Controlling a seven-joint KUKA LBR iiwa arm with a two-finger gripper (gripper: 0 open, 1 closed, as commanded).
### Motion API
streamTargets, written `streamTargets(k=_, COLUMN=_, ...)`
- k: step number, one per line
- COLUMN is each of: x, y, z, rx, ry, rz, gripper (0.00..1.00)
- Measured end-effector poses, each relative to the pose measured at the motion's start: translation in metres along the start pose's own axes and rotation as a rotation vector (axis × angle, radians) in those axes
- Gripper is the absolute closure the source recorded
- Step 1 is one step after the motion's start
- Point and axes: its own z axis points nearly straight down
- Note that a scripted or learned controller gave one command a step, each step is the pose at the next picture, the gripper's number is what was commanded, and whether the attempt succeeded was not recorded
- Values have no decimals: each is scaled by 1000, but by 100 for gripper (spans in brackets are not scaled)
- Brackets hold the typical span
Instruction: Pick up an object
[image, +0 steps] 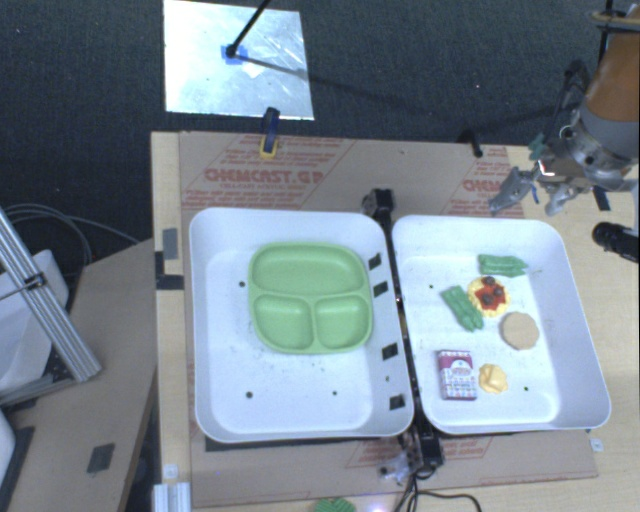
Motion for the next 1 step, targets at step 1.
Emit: streamTargets(k=1, x=-37, y=2, z=187, rx=-1, ry=-2, rz=3, gripper=0)
